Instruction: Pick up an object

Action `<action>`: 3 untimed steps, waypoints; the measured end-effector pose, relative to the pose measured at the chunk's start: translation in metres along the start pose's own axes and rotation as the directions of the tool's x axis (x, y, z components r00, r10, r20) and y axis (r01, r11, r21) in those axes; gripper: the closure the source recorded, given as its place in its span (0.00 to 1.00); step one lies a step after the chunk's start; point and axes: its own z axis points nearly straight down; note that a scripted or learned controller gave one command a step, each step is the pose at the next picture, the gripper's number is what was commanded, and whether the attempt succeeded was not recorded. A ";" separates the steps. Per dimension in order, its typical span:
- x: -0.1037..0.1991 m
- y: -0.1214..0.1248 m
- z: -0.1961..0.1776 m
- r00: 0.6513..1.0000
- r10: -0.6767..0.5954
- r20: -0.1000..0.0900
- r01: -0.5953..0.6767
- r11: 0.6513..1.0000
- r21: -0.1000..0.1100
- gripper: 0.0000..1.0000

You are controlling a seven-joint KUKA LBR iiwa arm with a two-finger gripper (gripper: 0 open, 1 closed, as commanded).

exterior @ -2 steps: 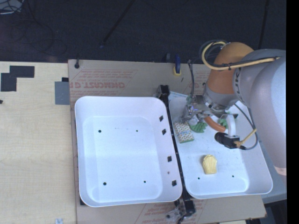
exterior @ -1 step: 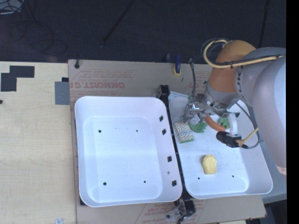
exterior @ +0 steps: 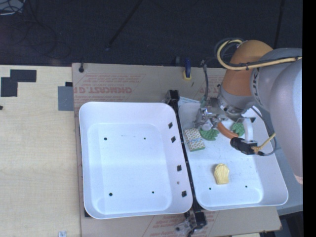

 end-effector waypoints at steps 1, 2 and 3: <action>0.034 -0.002 -0.096 1.000 -0.004 -0.005 0.004 1.000 0.004 1.00; 0.055 -0.056 -0.130 1.000 -0.003 -0.006 0.003 1.000 0.014 1.00; 0.091 -0.021 -0.117 1.000 -0.003 -0.004 0.003 1.000 0.011 1.00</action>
